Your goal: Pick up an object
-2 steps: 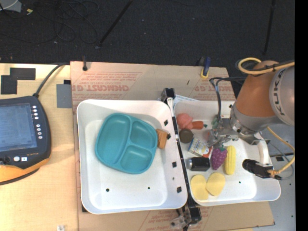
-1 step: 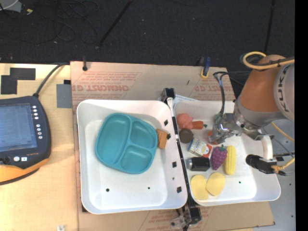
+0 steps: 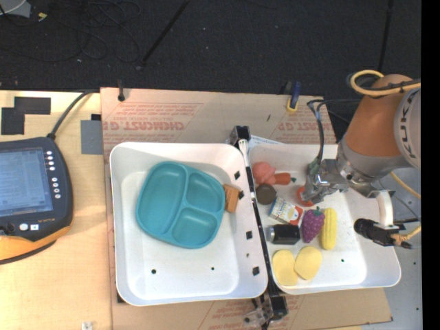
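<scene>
The gripper [image 3: 315, 190] is being held low over the right bin [image 3: 378, 270]; finger state cannot be told. A red item [image 3: 304, 196] is lying right beneath it, crowded by grapes [image 3: 313, 223] and corn [image 3: 329, 228], so a mis-grab is being risked.

cardboard sheet [image 3: 158, 119] | upside-down red print, letters unclear | arm [image 3: 405, 133] | "KU"

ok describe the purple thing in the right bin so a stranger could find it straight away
Look in the right-hand white bin, near its middle. A small bunch of purple toy grapes lies there, right beside a yellow corn cob and just above two pale yellow pieces. It is the bin's one purple, knobbly item.
</scene>
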Robot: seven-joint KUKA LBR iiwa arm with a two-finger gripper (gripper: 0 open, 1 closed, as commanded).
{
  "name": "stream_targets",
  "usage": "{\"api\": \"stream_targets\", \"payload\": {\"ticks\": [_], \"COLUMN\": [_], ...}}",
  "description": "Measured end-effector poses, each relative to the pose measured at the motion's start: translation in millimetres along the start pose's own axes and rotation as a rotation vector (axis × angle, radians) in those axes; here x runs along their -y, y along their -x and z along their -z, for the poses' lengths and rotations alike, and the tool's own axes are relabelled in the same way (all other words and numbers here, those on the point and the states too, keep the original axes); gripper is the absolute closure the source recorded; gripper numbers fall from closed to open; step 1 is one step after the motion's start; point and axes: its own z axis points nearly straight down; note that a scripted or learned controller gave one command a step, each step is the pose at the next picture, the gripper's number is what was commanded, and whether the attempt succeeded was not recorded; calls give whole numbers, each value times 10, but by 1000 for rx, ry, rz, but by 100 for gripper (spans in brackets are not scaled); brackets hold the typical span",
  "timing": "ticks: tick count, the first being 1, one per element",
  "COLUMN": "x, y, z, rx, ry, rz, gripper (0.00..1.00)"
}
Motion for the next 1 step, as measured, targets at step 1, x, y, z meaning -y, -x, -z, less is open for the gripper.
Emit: {"api": "stream_targets", "payload": {"ticks": [1], "x": [586], "y": [493], "z": [885], "rx": [4], "ry": [10], "rz": [4], "gripper": [100]}}
